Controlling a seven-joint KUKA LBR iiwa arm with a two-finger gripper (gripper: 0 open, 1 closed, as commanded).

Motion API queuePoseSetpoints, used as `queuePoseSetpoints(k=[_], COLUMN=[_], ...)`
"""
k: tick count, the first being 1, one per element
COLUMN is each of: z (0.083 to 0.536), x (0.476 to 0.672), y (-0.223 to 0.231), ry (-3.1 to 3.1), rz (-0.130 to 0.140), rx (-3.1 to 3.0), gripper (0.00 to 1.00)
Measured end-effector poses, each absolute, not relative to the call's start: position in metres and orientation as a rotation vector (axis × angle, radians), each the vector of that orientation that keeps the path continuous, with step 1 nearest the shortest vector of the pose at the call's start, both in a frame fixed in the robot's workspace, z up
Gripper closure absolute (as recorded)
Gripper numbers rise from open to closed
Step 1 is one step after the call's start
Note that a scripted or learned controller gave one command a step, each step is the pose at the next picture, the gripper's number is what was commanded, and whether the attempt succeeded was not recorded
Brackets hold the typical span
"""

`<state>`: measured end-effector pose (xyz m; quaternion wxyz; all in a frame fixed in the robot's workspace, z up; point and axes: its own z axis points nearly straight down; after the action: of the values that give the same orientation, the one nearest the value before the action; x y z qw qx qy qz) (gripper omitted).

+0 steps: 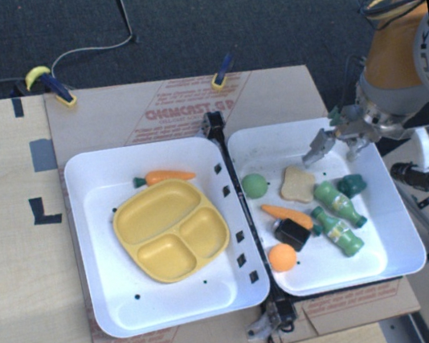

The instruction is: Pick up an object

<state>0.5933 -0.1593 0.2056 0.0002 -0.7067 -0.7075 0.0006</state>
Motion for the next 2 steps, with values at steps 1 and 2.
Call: queuePoseSetpoints(k=[1, 2], z=[0.117, 0.090], x=[0.648, 0.636], y=[-0.129, -0.125], ry=[-2.221, -2.232], rz=[0.002, -0.005], rx=[-2.219, -2.229], gripper=[0.00, 0.00])
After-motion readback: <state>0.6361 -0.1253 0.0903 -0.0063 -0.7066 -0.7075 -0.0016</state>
